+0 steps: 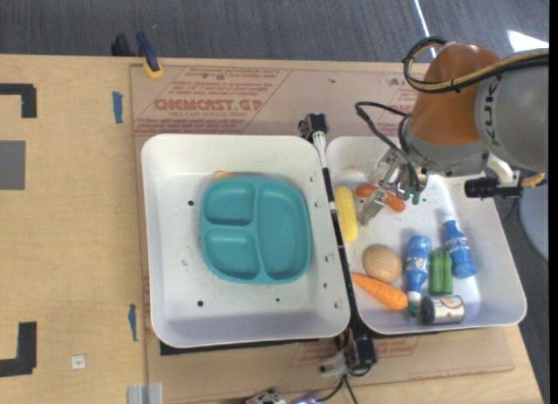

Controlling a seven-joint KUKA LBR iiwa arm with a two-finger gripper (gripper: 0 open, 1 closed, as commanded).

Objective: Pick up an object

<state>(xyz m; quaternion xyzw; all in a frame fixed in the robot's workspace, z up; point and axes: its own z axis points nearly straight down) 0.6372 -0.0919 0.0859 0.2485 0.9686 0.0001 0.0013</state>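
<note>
The small orange piece (pixel 390 199) sits in the right bin (pixel 510 302), right at my gripper (pixel 381 195); my fingers stand apart around it, not clamped. Just left of the gripper lies the corn (pixel 346 213). Below it are the egg (pixel 382 263), the carrot (pixel 380 290) and the bottles (pixel 438 261). Left of the gripper, the other bin (pixel 166 228) holds a teal plate (pixel 256 229).

From my feed: bright, even overhead light, no harsh glare. Both white bins (pixel 166 219) read clean, with soft shadows just under their rims. The teal plate (pixel 257 229) casts almost none. Arm's orange band (pixel 449 97) shows a mild sheen. Focus is fair at centre; small items look slightly soft and grainy. Desk (pixel 70 245) evenly lit.
</note>
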